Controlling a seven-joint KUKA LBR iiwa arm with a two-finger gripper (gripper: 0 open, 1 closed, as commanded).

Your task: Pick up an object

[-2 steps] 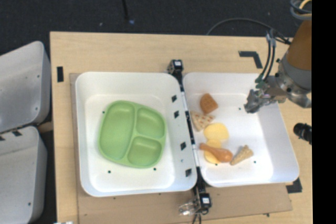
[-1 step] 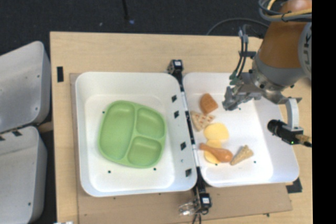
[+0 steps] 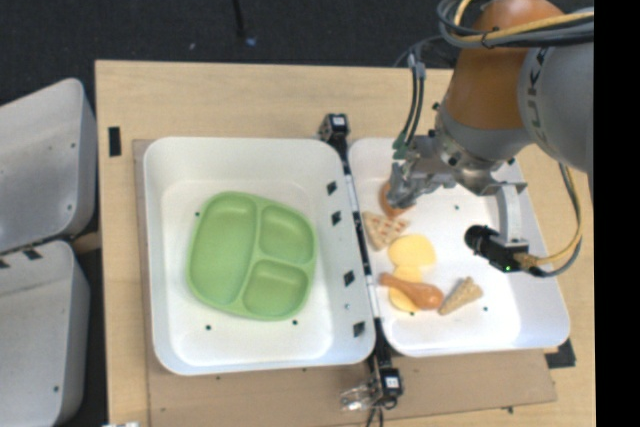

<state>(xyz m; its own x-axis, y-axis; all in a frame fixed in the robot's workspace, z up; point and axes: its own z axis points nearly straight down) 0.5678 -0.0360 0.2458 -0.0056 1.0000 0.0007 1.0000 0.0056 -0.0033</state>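
Holding food toys (image 3: 415,265), right bin (image 3: 535,310)

The arm (image 3: 520,65) runs off the right edge, its base out of frame, and its bulk covers the back part of the right bin (image 3: 540,315). The gripper (image 3: 400,198) hangs over a brownish item (image 3: 390,206) near the divider, hiding most of it; its kind cannot be told, nor how the fingers stand. Two pale panels (image 3: 40,245) are cut by the left edge. A small clip (image 3: 365,397) at the table (image 3: 250,80) front is too blurred to identify.
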